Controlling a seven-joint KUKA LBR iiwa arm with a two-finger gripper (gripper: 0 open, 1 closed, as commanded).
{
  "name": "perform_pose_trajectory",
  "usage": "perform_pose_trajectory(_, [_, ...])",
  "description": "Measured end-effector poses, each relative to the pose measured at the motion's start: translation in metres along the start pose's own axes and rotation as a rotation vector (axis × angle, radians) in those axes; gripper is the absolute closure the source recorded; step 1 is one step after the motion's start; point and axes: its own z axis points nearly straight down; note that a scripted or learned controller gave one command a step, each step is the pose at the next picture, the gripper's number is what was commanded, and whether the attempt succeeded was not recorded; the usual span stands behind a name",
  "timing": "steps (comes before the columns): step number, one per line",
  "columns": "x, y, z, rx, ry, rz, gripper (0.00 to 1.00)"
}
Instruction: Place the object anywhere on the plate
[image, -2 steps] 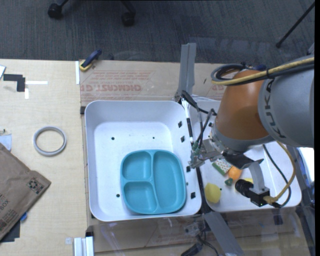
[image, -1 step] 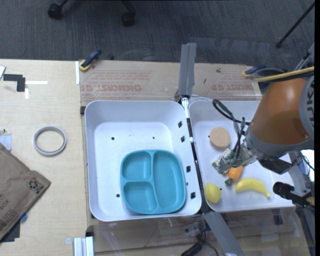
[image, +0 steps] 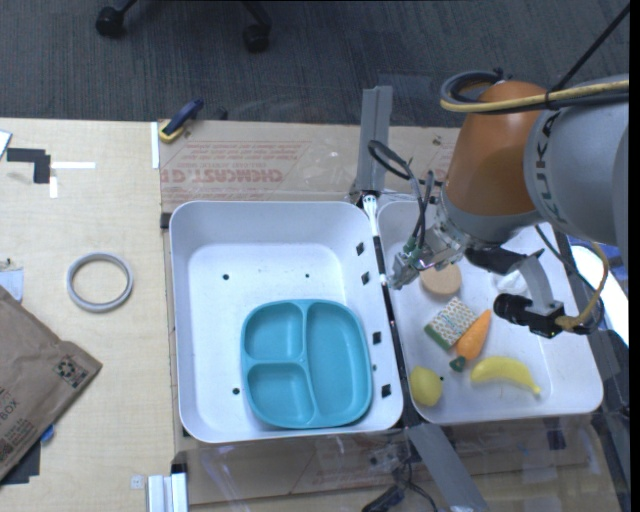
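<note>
plate: teal, 3 compartments, left bin | claw: finger state unclear, nothing visibly held

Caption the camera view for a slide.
Gripper hovers over right bin's toy food; blue plate waits in left bin.

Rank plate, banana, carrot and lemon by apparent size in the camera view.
1. blue plate, by far the largest
2. banana and carrot: similar length, too close to rank
3. lemon, smallest
</note>
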Motion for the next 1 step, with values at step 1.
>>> perform_pose_trajectory(1, [-0.0674,0.0387,-0.0008,-0.001,-0.001,0.051,1.0])
